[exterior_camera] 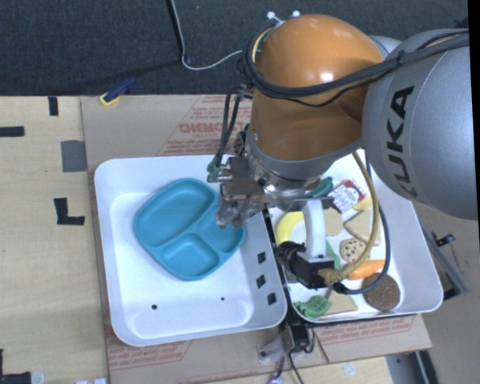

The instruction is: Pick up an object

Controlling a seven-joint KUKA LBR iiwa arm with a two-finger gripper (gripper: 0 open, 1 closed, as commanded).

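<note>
Below, cardboard (156,127) beneath bin (190,310) with blue tray (182,230)

Cardboard sheet (144,128) lies on my bench (31,266), left bin (190,314) and right bin (422,275) sitting side by side on top.

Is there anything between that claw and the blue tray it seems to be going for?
Nothing visible does. The gripper hangs right at the blue tray's right edge in the left bin, with no other item between them. The toy foods lie apart in the right bin.
</note>
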